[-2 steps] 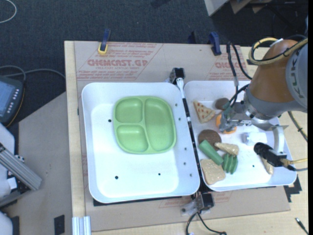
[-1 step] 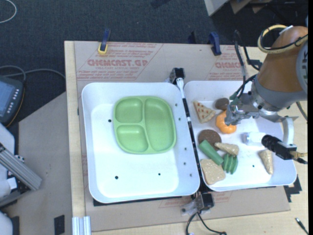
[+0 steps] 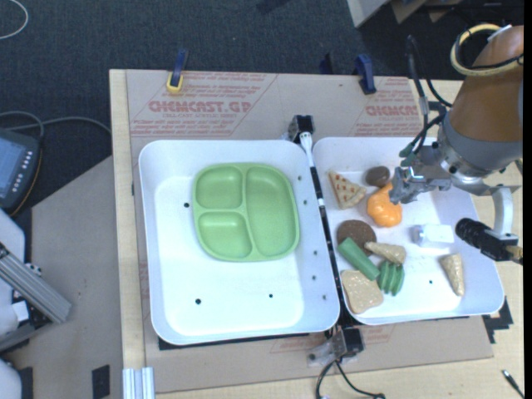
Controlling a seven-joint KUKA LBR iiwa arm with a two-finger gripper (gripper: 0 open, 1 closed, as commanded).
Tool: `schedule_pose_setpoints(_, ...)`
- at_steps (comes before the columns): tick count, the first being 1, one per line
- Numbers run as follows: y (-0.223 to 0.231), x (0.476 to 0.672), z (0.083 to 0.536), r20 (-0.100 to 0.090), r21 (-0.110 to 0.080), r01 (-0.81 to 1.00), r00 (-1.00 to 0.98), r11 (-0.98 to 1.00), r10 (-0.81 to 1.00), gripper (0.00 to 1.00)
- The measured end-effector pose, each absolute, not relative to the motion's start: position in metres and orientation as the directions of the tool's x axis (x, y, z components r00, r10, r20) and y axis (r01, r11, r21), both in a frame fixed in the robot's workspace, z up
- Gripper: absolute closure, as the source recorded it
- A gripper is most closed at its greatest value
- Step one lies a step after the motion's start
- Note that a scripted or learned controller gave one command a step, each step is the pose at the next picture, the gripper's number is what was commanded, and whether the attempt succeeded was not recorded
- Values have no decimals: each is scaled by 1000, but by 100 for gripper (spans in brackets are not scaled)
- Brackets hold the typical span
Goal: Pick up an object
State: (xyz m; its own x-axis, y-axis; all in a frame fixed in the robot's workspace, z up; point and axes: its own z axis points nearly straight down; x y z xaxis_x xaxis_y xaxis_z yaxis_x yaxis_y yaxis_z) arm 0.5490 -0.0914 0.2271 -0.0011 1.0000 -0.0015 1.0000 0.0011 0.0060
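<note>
My gripper (image 3: 405, 185) hangs low over the right-hand shallow white bin (image 3: 474, 306), just above and touching or nearly touching the round orange toy fruit (image 3: 385, 211), which lies near the bin's middle, between a small brown round piece (image 3: 378, 175) and a dark brown disc (image 3: 355, 231). I cannot tell how my gripper stands. The brown board (image 3: 208, 106) under both bins bears red print reading "CHEMCAST GP". A pale green three-compartment plastic tray (image 3: 246, 211) sits in the left bin (image 3: 166, 298).
</note>
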Motion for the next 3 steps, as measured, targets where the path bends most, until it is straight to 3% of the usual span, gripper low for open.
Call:
schedule_pose_setpoints(1, -36, 546, 235, 2, 2, 1000, -6, 6, 1000, 100)
schedule_pose_setpoints(3, 63, 564, 219, 2, 1, 1000, -6, 6, 1000, 100)
